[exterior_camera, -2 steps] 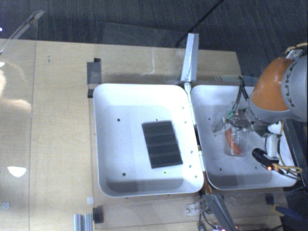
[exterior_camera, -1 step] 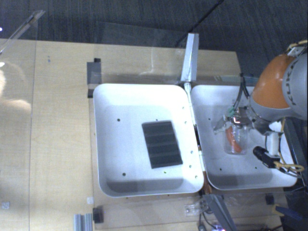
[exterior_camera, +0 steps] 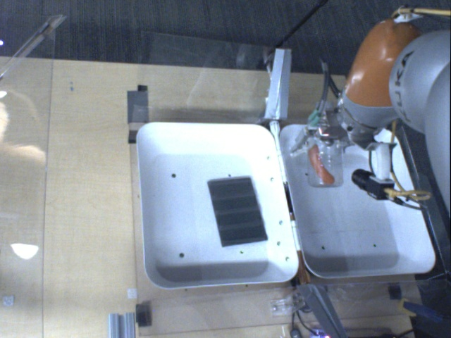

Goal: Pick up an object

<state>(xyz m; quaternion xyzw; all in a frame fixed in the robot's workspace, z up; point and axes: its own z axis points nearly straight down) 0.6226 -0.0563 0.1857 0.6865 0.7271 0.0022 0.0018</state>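
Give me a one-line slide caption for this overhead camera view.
Robot arm's gripper over the right bin near an orange object; dark ridged block in the left bin.

A robotics lab: wooden bench [exterior_camera: 77,210], two white bins [exterior_camera: 162,189], clear shielding panel [exterior_camera: 28,118], loose cabling [exterior_camera: 402,192].

Two shallow white bins [exterior_camera: 151,189] side by side on a wooden bench [exterior_camera: 77,189]; dark ribbed pad [exterior_camera: 237,210] in the left one.

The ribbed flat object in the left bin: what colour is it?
Dark grey to black, with ridges across it; it shows best in the camera view, against the white left bin.
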